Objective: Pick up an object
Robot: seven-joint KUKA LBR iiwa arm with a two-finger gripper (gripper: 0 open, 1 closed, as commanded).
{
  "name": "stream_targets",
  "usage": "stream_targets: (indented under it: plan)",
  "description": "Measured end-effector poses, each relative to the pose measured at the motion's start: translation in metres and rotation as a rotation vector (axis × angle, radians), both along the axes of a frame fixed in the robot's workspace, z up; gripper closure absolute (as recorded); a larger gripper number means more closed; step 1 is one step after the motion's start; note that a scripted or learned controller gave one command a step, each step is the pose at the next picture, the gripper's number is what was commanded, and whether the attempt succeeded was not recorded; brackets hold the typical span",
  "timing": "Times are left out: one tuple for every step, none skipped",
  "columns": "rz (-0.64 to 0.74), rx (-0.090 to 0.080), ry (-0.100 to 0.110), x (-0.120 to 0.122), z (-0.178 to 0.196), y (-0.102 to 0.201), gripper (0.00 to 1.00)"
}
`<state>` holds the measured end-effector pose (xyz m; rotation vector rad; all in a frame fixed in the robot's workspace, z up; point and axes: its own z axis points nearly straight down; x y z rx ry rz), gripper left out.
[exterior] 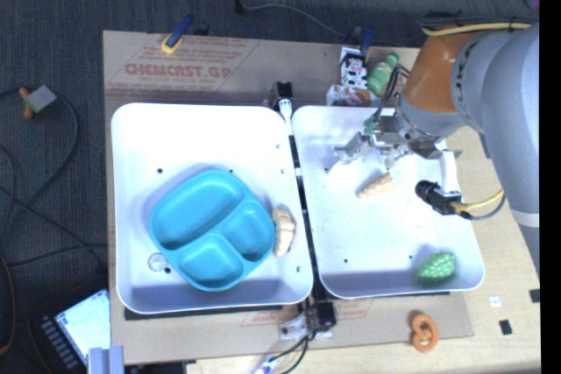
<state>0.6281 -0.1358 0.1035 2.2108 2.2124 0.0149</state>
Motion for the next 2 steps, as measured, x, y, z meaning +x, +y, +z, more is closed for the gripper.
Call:
stream_targets:
  plan:
    - [0.000,0.002,-0.005,0.002,0.012,0.001,1.00]
    - [0.001,0.002,0.015,0.041,0.063,0.027,1.00]
